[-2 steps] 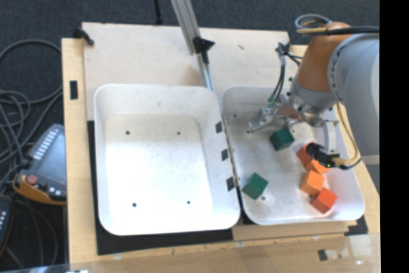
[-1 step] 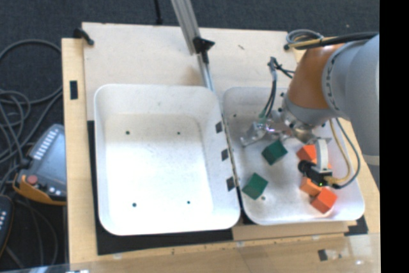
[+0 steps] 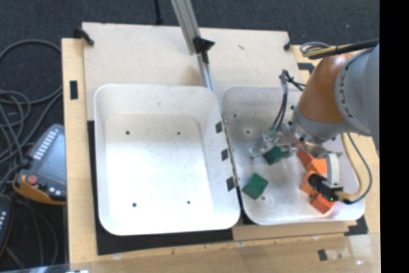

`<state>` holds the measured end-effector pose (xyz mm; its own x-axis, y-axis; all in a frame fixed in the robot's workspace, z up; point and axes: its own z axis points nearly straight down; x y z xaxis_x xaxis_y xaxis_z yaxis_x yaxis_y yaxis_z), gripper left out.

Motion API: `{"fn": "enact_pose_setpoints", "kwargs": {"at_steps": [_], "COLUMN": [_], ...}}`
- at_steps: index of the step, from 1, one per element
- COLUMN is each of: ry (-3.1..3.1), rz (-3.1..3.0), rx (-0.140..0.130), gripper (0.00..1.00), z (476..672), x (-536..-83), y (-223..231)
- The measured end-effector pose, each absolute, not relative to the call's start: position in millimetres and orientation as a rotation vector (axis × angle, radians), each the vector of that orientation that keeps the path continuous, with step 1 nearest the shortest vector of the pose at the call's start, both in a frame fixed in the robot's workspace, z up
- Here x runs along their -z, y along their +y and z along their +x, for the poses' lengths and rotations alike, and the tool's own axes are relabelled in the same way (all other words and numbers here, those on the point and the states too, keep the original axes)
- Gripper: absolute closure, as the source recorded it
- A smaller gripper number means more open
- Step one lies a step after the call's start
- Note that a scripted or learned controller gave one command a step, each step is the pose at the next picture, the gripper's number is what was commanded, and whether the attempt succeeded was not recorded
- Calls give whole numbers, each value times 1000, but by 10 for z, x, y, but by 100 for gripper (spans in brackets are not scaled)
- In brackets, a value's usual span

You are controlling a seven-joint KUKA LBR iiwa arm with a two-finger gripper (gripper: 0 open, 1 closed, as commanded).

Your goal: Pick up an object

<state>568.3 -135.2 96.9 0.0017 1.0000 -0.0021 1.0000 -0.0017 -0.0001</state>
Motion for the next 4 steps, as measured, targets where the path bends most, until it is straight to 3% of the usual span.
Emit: {"fn": "enact_pose_setpoints", "kwargs": {"at_steps": [1,2,3,4], "ry": [2212,2228,2232,2217], "rz": [2224,2206,2212,2225], "rx": [-4,-13,-3,4], "gripper": [100,100,100,100], "z": [5706,6011,6008,5647], "x": [-1078,-2018,-1963,-2023], "y": [-1352,-569,114,-275]}}
